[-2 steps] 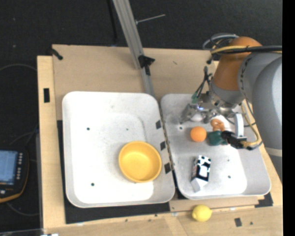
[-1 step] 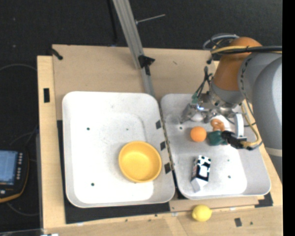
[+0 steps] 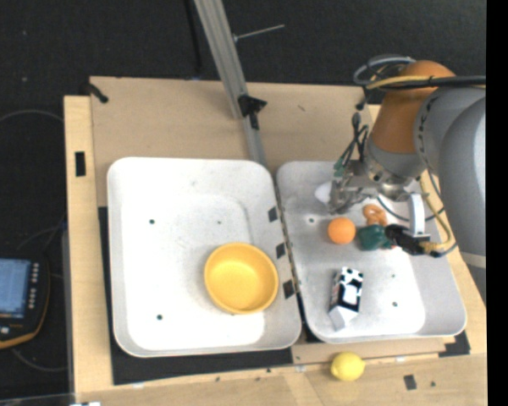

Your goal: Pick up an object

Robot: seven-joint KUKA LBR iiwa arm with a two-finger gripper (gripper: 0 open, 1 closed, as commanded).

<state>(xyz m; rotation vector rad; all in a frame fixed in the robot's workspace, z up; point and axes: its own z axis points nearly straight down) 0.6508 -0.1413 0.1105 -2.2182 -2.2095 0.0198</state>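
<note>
Your pincer (image 3: 349,194) low in right bin (image 3: 440,311), far side; can't tell its state. Orange ball (image 3: 341,231) just beside it, teal piece (image 3: 372,238) right of ball, black-white box (image 3: 346,297) nearer you.

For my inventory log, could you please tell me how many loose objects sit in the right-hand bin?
4: an orange ball, a green object beside it, a small orange piece just above, and a black-and-white box nearer the front. The arm may hide others.

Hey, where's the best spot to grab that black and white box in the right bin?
Probably from above, jaws across the narrow width of the black and white box at mid-length. It lies flat and tilted in the right bin, with open floor along both long sides.
</note>
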